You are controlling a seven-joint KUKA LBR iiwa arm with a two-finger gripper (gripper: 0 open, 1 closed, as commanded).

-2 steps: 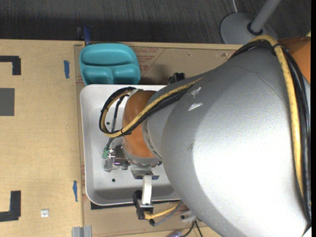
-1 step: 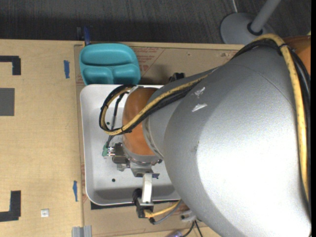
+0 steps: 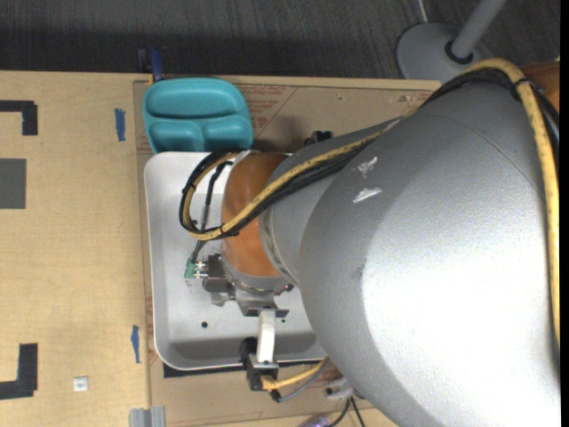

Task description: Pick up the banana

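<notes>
- Single camera was fixed above the bench (image 3: 62,238), looking down at a slant.
- Top of frame took in dark carpet beyond the bench's far edge; bottom of frame cut off at the near edge.
- My arm (image 3: 427,247) came in from the frame's right, close under the lens, and covered most of the right half.
- My orange band (image 3: 244,229) sat near frame centre, over the white bin (image 3: 164,265).
- One bin's left wall and near rim were on view; a teal tray (image 3: 197,114) lay just behind it.
- Blue tape marks (image 3: 120,123) and black markings (image 3: 22,118) on the cardboard filled the left side.
</notes>
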